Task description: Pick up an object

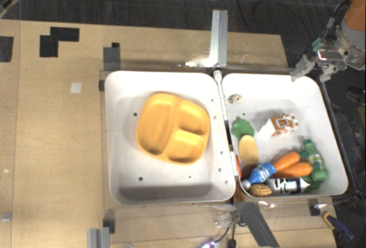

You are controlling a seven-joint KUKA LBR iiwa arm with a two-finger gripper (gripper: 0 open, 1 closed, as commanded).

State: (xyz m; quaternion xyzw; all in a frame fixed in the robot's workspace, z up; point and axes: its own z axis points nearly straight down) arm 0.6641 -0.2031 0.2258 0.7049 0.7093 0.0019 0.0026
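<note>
1. The gripper (pixel 320 61) hangs at about 2 o'clock in the view, just past the far right corner of the right bin (pixel 320 98). I cannot tell if the jaws are wide or narrow; they are too small and blurry.
2. The things to pick lie in the right bin, bunched near its front edge, toward 7 o'clock from the jaws and well apart from them.
3. Two carrots (pixel 291 164) lie side by side, with their long way running from 8 o'clock to 2 o'clock. A yellow lemon-like thing (pixel 248 148) sits near the wall between the bins, with a green leafy thing (pixel 242 127) just behind it.
4. A small brown and white toy (pixel 283 123) sits alone in the middle of the bin. I think it is the nearest thing to the jaws.
5. The left bin (pixel 120 127) holds a big yellow tray (pixel 171 127).
6. Most of the arm is cut off at the right side. The pile in the front corner is crowded, so some things are hard to tell apart.
</note>
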